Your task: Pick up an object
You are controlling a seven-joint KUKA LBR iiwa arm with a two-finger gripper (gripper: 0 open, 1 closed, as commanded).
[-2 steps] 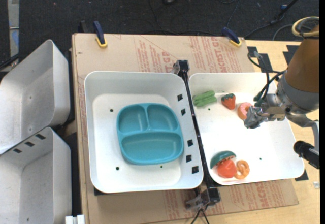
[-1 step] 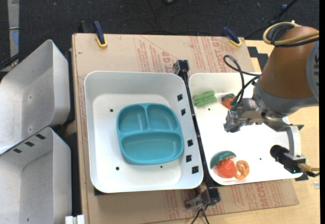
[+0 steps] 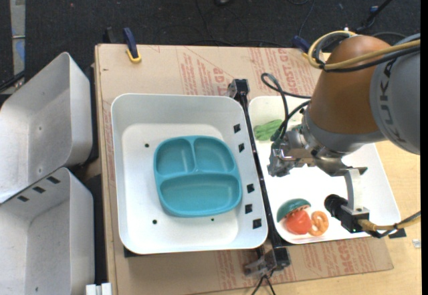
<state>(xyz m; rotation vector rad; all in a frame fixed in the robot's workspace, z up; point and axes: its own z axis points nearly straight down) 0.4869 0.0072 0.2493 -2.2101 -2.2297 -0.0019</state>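
Observation:
In the right bin (image 3: 382,180) lie a green leafy piece (image 3: 267,129) at the far left corner and, near the front edge, a red tomato-like toy (image 3: 297,221) with a teal cap (image 3: 292,207) and an orange ring (image 3: 319,222). My gripper (image 3: 281,161) hangs over the bin's left part, between the green piece and the red toy, apart from both. The arm's grey and orange body covers much of the bin behind it.
The left bin (image 3: 127,173) holds a teal divided tray (image 3: 197,176). A black divider with clips (image 3: 254,173) runs between the bins. Two spare white bins (image 3: 40,153) lean at the far left, off the bench. Cables trail over the right bin.

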